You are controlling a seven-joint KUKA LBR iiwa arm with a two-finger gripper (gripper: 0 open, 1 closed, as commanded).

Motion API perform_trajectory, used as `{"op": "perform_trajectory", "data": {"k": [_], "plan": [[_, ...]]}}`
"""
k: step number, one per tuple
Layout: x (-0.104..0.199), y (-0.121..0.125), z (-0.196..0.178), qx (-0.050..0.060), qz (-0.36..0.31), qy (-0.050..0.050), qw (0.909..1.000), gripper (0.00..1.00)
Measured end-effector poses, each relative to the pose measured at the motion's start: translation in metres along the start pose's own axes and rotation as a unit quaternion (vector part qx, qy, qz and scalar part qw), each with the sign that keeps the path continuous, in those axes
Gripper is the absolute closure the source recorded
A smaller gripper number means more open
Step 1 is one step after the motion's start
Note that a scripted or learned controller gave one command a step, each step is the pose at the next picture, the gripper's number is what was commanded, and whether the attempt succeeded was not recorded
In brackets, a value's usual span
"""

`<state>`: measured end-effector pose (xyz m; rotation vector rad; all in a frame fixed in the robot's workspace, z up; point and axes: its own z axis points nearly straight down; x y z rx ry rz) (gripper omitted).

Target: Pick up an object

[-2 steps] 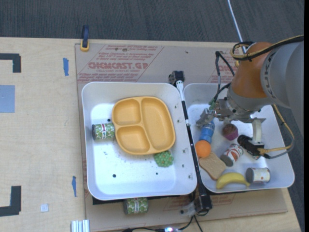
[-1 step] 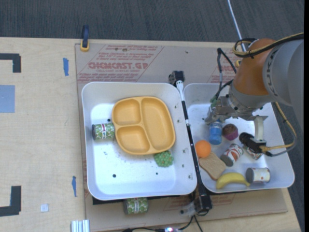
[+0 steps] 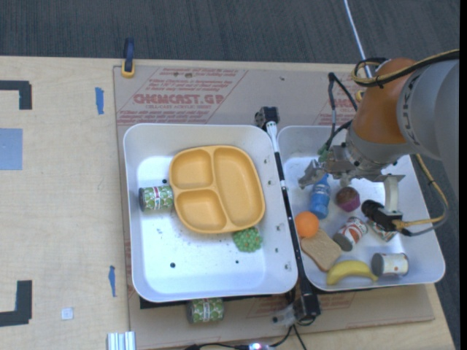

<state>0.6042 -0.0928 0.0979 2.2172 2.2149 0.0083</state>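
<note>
Arm enters from right of frame; hand [image 3: 319, 172] low in the right bin [image 3: 430, 257], upper part, directly above the blue bottle [image 3: 319, 199]. Cannot tell how the hand is set. Nearby in that bin: purple ball [image 3: 348, 197], orange [image 3: 307, 224], bread slice [image 3: 322, 251], banana [image 3: 351, 271], red-and-white can [image 3: 351, 232]. Left bin [image 3: 146, 268] holds yellow divided plate [image 3: 217, 188], green can [image 3: 155, 197].

Table [image 3: 58, 217] — pale wood grain, matt. Both bins [image 3: 146, 268] smooth white plastic, slight sheen. Left of the pincer [image 3: 321, 168], divided tray [image 3: 217, 188] — matt yellow plastic. Arm [image 3: 430, 108] shell smooth grey, orange band glossy.
</note>
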Motion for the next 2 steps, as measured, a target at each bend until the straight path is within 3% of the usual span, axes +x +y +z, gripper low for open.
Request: {"op": "perform_trajectory", "data": {"k": [1, 2], "plan": [[0.000, 0.001, -0.010, -0.002, 0.000, 0.000, 1.0000, 1.00], [0.002, -0.085, -0.088, 0.005, 0.000, 0.001, 1.0000, 1.00]]}}
